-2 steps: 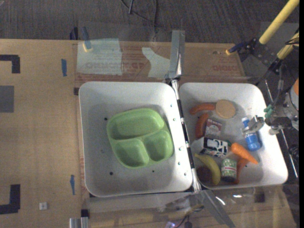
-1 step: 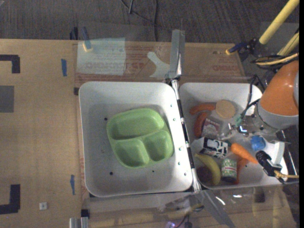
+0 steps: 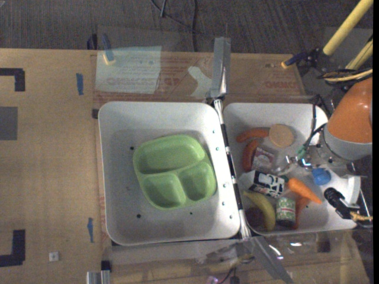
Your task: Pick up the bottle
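Bottle point(image 3: 278, 142) up near the back of the right bin point(image 3: 234, 114), tan cap up top, by 2 hot dogs point(image 3: 251, 144). Just left of gripper point(image 3: 302, 157). Open or closed? Cannot tell. Needs 1 short reach left.

Nothing legible anywhere. Faint reddish lettering on the bench point(image 3: 177, 78) under a clear sheet point(image 3: 129, 68), far left of and above the tool point(image 3: 305, 158), too blurred to read. Dark print on the small white carton point(image 3: 267, 183) and a patterned label on the green can point(image 3: 286, 209), both just below-left of the tool, too small to make out.
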Action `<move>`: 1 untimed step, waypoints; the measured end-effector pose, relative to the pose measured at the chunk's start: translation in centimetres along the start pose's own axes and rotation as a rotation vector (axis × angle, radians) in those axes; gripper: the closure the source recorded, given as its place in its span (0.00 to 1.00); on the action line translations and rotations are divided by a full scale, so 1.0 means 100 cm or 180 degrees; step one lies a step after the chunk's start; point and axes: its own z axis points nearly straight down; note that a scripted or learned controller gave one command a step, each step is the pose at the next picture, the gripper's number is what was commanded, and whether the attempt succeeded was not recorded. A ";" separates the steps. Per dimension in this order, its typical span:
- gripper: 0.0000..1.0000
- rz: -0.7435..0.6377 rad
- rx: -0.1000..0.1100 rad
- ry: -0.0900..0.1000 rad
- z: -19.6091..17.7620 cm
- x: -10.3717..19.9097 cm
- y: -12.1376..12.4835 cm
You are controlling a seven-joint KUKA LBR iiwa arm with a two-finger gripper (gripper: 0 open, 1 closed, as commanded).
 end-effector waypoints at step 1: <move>1.00 0.0024 -0.0022 -0.0070 -0.010 -0.009 -0.001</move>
